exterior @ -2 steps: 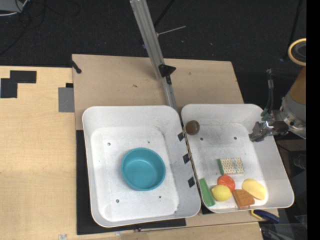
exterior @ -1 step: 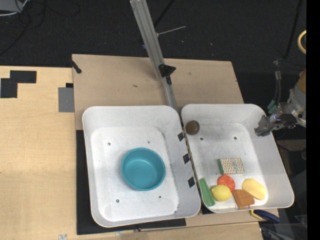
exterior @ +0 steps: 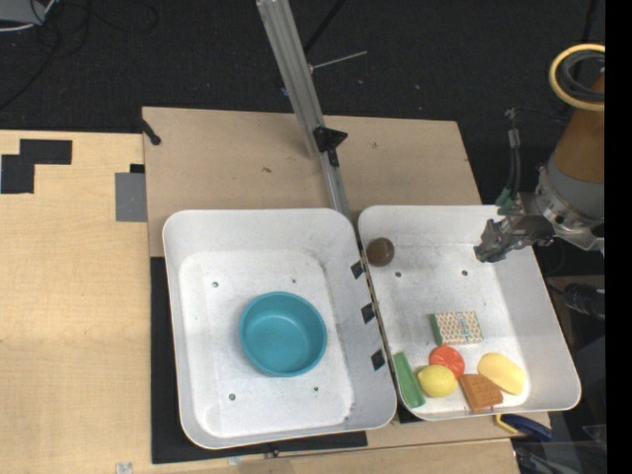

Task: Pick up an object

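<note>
My gripper (exterior: 491, 247) hangs over the right bin's (exterior: 434, 237) far right side, above bare white floor, and nothing shows between its dark fingers. A brown ball (exterior: 380, 252) lies near that bin's far left corner. At the near end sit a speckled patterned block (exterior: 456, 326), a red ball (exterior: 447, 358), a yellow ball (exterior: 436, 380), a yellow lemon-shaped piece (exterior: 502, 371), an orange-brown block (exterior: 481, 392) and a green stick (exterior: 408, 379). The gripper is well away from all of them.
The left bin (exterior: 197, 240) holds a teal bowl (exterior: 283, 333). A slanted metal rail (exterior: 301, 92) rises behind the bins. Black clips (exterior: 366, 312) mark the divide between the bins. A wooden bench top (exterior: 69, 265) spreads to the left.
</note>
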Tool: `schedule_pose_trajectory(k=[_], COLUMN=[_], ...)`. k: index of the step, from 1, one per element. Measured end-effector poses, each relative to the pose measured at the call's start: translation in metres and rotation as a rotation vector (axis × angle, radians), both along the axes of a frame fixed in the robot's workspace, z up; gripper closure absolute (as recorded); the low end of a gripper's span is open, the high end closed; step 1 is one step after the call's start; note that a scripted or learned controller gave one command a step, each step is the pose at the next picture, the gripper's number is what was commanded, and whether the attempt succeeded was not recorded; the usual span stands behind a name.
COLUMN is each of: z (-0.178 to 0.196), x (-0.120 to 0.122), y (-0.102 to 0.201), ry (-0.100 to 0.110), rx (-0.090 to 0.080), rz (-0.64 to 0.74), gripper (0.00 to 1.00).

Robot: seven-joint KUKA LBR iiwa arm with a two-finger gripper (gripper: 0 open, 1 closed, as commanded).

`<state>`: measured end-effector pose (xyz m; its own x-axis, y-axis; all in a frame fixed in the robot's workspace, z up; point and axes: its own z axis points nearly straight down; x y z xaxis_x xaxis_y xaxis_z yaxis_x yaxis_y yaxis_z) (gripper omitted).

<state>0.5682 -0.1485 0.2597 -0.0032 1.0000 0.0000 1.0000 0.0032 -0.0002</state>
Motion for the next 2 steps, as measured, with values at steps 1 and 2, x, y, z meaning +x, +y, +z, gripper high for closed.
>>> schedule_pose_trajectory(k=[1, 2], z=[0.006, 0.008], x=[0.015, 0.035], y=[0.048, 0.095], ry=[0.0, 0.0], rx=[0.001, 0.0], rz=[0.0, 0.0], gripper=[1.0, 1.0])
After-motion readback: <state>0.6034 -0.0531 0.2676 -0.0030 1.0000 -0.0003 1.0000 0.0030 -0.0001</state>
